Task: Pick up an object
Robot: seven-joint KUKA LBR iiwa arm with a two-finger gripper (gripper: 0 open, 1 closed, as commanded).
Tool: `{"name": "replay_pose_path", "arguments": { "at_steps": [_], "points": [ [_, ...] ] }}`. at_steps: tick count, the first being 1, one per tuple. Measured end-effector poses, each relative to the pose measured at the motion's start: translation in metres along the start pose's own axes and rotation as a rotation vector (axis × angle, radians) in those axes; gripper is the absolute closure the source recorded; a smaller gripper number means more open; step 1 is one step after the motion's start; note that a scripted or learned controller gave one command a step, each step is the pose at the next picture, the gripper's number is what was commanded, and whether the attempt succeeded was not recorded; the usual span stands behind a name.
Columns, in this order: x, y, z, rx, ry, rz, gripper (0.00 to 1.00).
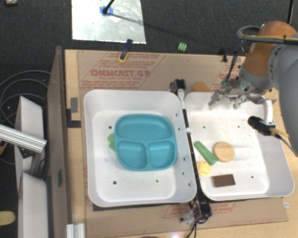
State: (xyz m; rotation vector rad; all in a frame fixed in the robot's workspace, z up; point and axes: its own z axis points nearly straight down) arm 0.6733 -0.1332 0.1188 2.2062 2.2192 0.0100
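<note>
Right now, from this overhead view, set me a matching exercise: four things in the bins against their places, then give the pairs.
Things:
1. blue divided tray
2. tan round piece
3. brown flat block
4. green stick

Places:
A. right bin, near its front edge
B. left bin, in the middle
C. right bin, beside the divider between the bins
D. right bin, just right of the green stick

Pairs: 1-B, 2-D, 3-A, 4-C
</note>
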Motion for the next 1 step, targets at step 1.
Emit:
{"name": "replay_pose_path", "arguments": {
  "at_steps": [1],
  "points": [
    [-0.0796, -0.0253, -0.0286, 0.008, -0.002, 0.011, 0.00]
  ]
}}
